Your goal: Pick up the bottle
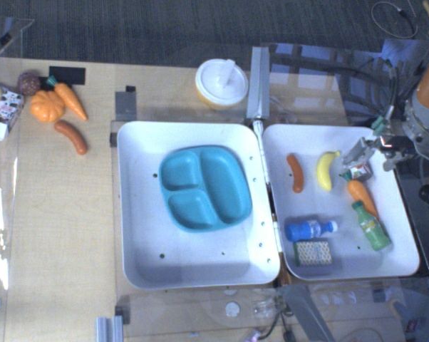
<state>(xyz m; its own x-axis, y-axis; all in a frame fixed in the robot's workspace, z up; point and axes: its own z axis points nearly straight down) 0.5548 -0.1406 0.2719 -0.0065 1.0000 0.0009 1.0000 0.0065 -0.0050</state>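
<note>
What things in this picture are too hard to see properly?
- Gripper, camera view: small and cluttered, so open or shut cannot be told, nor whether it touches the carrot below it.
- Arm: cut off by the right edge.
- Blue bottle and green bottle: labels too small to read.
- Packet at the left edge: partly cut off, print blurred.

Tool (362, 155) over right bin (407, 262), nothing between its fingers.
Blue bottle (308, 229) lies near bin's front w/ sponge (313, 252) just below; green bottle (371, 226), carrot (362, 196), banana (325, 170), sausage (296, 172) nearby. Left bin (140, 262): blue tray (204, 187).
</note>
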